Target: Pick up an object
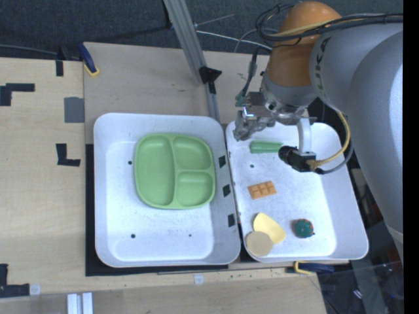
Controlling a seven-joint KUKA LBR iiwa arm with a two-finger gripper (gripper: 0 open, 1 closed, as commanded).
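A: Hovering over far-left corner of right bin — gripper, arm reaching in from right, orange band above wrist. Jaw state?

B: Can't tell; fingertips too small and dark against bin rim. Nothing visibly between them.

A: Noted. Objs in right bin?

B: Green elongated piece lying flat just beside gripper, to its right, apart from it as far as can be seen. Orange waffle-like square mid-bin. Yellow wedge near front-left corner, touching/overlapping tan disc right at front rim. Small dark-green round item w/ reddish spot near front, right of wedge, apart from it.

A: Left bin?

B: Green divided plate, three compartments, lying flat, roughly centre, toward far side.

A: Other?

B: Black cable end w/ yellow lead hanging off wrist over right bin, just right of green piece. Grey metal pole slanting down to divide between bins.
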